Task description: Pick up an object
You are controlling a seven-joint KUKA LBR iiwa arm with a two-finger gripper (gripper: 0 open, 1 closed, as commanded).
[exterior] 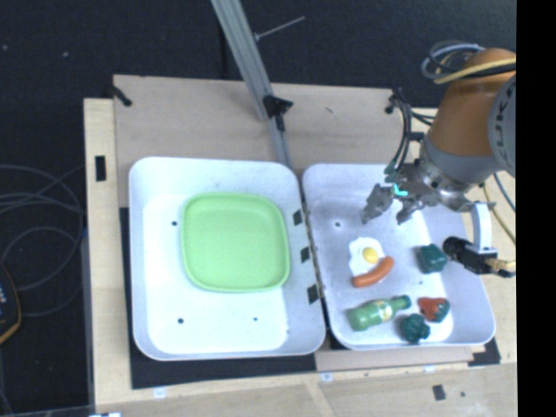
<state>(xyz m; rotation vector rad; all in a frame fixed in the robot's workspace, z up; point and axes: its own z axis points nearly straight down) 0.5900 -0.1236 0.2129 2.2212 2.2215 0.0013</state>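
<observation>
claw: you see it spread wide, holding nothing, over right bin far half | fried egg + sausage: mid-bin, touching | bottle: near edge | green plate: left bin centre

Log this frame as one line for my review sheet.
pincer: open, above right bin, holding nothing | nearest: fried egg, sausage | left bin: green plate
</observation>
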